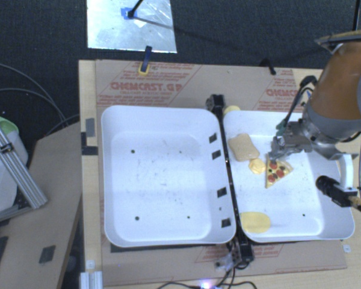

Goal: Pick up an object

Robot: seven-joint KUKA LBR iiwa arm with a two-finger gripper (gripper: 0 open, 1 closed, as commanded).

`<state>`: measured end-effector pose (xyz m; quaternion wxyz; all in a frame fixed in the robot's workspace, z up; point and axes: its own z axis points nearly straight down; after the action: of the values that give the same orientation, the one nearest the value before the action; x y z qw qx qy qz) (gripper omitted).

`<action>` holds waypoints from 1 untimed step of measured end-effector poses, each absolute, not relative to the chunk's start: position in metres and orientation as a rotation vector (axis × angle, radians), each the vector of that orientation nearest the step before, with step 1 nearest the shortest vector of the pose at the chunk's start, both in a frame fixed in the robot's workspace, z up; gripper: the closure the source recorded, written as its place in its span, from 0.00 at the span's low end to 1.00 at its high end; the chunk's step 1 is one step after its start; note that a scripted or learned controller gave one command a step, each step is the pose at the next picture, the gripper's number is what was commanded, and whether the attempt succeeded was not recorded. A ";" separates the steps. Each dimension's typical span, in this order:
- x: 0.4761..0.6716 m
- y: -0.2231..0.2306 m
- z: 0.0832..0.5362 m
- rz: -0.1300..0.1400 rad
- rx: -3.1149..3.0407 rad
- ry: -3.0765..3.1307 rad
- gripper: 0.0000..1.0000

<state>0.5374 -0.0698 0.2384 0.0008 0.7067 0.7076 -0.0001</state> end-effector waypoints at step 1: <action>0.484 -0.152 0.215 -0.005 2.231 2.212 1.00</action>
<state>0.4838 -0.1523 0.2152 0.0000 0.7100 0.7042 -0.0015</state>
